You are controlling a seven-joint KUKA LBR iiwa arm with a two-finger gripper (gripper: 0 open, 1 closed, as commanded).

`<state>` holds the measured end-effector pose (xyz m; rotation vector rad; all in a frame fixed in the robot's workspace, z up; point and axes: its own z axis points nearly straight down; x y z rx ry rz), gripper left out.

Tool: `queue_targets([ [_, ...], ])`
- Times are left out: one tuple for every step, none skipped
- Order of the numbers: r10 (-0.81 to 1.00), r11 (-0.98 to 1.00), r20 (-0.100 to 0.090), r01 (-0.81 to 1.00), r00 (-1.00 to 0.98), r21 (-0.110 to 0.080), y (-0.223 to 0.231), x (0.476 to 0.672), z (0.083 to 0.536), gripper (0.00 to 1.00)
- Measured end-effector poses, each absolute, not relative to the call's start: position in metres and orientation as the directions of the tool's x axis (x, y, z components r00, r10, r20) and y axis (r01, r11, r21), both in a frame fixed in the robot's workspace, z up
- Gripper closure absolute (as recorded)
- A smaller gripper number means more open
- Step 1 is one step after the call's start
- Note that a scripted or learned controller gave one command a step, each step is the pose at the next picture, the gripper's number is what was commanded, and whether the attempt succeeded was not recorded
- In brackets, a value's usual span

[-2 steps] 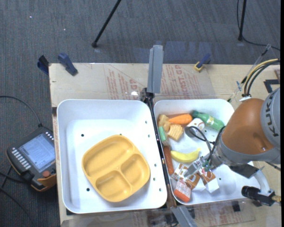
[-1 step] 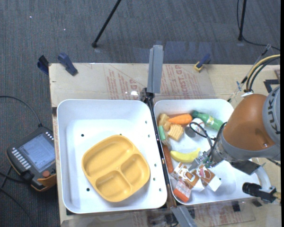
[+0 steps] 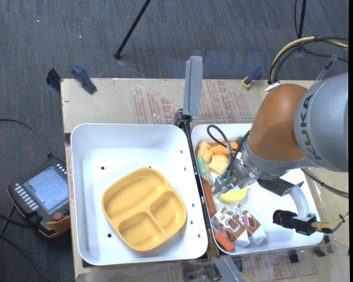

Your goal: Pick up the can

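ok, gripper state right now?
Tool: cannot be told; it sits low in the right white bin, over the pile of small items.

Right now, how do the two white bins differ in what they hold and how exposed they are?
The left bin holds a single yellow divided tray, lying flat and in full view. The right bin holds a crowded heap of small items, including orange pieces and small cartons, and the arm covers much of it. Both are shallow, white and sit side by side.
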<state>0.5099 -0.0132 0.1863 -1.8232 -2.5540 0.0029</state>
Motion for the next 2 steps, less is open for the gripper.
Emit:
queue_targets([
  [0.796, 0.605, 0.003, 0.796, -0.605, -0.004, 0.049, 0.475, 0.186, 1.0],
  [0.787, 0.617, 0.002, 0.787, -0.617, -0.004, 0.079, 0.475, 0.186, 1.0],
])
